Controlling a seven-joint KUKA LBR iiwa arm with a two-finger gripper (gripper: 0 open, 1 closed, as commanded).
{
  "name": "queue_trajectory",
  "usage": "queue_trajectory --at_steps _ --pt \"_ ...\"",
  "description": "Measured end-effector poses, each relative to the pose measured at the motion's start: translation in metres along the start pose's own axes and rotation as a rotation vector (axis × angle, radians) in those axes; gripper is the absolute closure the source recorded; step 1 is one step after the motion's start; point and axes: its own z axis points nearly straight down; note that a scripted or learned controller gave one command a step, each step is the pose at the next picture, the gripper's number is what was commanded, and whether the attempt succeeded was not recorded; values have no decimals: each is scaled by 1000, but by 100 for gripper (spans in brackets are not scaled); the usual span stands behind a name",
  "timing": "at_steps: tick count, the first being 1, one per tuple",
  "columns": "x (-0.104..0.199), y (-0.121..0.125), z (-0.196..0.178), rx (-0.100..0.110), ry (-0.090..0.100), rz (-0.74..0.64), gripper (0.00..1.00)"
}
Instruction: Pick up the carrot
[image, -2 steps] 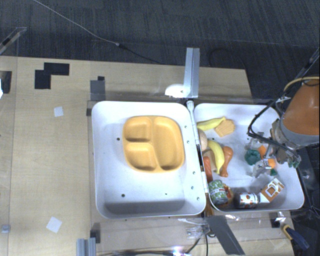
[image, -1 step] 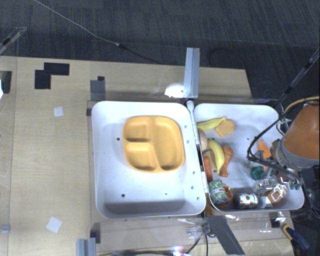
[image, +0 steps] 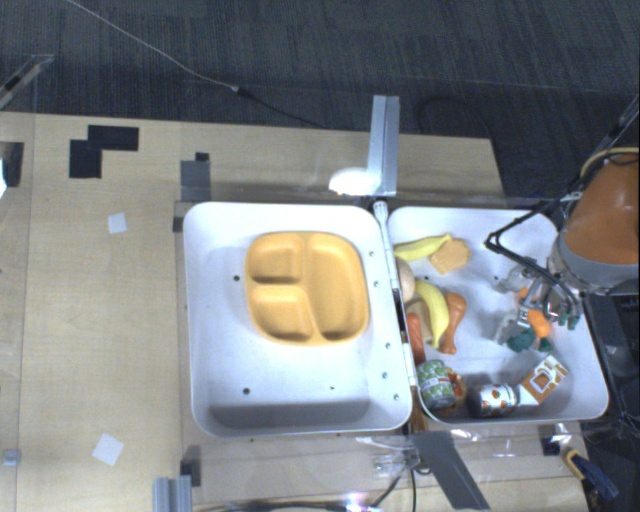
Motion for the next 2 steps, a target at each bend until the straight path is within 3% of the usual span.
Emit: queue_trajectory --at_steps 1,2 --pt "53 29 -2 0 0 55 0" --pt "67 -28 -2 0 -1 252 0"
